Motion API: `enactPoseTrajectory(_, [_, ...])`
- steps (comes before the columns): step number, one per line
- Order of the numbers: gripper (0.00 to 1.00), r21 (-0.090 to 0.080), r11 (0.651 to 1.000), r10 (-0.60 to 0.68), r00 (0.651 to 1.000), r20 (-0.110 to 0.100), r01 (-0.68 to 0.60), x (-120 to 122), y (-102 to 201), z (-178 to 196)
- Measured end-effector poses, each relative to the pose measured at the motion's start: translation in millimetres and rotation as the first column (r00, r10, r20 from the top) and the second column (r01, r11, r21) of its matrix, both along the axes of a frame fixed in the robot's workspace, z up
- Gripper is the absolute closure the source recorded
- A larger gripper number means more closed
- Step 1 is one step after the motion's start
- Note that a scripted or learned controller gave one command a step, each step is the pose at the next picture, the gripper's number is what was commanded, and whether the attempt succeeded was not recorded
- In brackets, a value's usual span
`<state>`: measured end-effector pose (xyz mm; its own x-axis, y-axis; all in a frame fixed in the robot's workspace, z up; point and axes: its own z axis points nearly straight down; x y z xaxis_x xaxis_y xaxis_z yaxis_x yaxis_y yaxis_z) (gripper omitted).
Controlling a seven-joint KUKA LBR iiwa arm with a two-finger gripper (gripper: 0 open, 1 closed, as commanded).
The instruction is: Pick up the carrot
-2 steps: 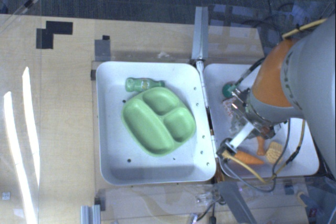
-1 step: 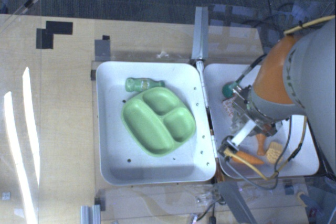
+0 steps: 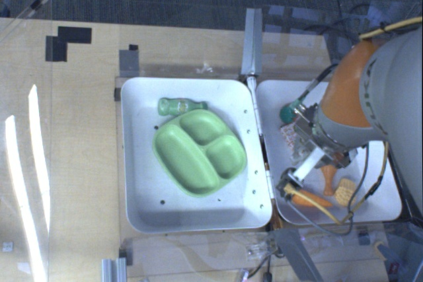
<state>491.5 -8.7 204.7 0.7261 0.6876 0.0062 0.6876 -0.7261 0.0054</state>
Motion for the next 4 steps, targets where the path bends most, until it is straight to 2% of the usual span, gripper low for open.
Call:
enactPoseTrajectory(1, [1.0,0.001,0.988,-0.155,0.988,-0.008,0.155,-4.1,-19.5,-17.6])
enactPoseTrajectory(3, [1.0,0.002,0.991,-0.134,0.991,-0.002,0.134,-0.4,-17.6,2.9])
enactPoseTrajectory(4, [1.0,0.001,0.965,-0.263,0.965,-0.009,0.263,-4.5,34.9,-20.7])
